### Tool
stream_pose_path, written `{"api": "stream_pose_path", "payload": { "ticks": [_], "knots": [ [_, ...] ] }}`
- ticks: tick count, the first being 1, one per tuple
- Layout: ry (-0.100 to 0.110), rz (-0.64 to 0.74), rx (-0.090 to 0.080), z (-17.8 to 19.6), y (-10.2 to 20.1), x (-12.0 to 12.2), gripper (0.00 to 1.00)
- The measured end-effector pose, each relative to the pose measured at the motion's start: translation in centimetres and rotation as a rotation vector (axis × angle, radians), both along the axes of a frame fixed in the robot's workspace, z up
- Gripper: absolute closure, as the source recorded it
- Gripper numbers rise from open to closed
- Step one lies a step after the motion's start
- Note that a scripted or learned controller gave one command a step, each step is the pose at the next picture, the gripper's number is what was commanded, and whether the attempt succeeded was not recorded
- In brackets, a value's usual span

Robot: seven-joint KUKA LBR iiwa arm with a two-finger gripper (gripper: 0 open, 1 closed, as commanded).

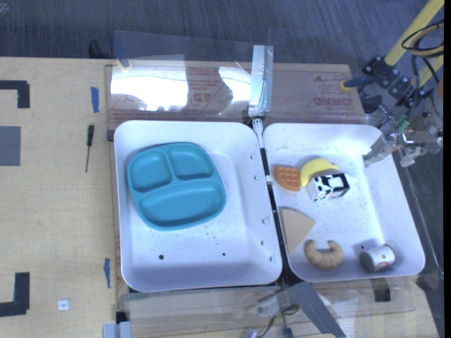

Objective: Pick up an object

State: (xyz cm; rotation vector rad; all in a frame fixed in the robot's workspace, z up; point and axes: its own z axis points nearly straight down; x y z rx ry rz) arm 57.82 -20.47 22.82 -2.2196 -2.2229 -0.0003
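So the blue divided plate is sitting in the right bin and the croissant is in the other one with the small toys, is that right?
Not quite. The camera view shows the blue divided plate in the left bin, not the right one. The croissant lies in the right bin with the small toys, as you said.

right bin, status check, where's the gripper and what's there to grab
Gripper over right bin's upper right edge, holding nothing. Croissant, waffle, cow-print toy, metal can all loose. Nothing blocking.
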Motion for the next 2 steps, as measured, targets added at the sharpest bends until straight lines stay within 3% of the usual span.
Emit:
{"api": "stream_pose_path", "payload": {
  "ticks": [1, 2],
  "knots": [
    [0.006, 0.099, 0.003, -8.9, 6.2, 1.4, 0.00],
    [-0.031, 0.190, -0.005, -11.6, 6.5, 2.5, 0.00]
  ]
}}
